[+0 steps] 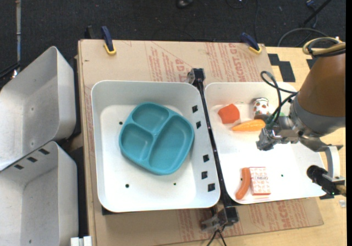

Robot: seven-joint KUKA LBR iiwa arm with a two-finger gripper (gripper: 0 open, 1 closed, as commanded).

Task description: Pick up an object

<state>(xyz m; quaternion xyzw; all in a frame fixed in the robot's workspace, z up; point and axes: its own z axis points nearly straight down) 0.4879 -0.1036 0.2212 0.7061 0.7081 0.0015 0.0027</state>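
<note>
Carrot: the orange carrot [248, 125] lay in the right bin [297, 184], near its back, pointing roughly sideways, and by my reckoning it was the likeliest thing to be picked, being nearest the tool.
Neighbours: an orange block [229, 113] sat just beside the carrot's left end, and a small white and red object [261, 107] stood just behind its right end, so there was little room around it.
Other choices: a red and white carton [259, 180] lay toward the front of the same bin with a small orange sausage-shaped piece [243, 184] touching its left side; both were well apart from the arm.
Left bin: the left bin [110, 184] held a teal divided plate [157, 137], flat and wide, a poor thing for two fingers.
Step in hand: I judged the arm was lining up over the carrot's right end, not yet lifting anything.
Doing it well: come straight down across the carrot's narrow width, near its middle, with the fingers clear of the block and the white object, then close before rising.
Tool: the tool [268, 139] hung just beside the carrot's right tip, dark and tangled with cable; I could not tell whether it was spread or pressed together, and I saw nothing pinched in it.
Risk: a descent off centre would likely roll the carrot or nudge its neighbours.
</note>
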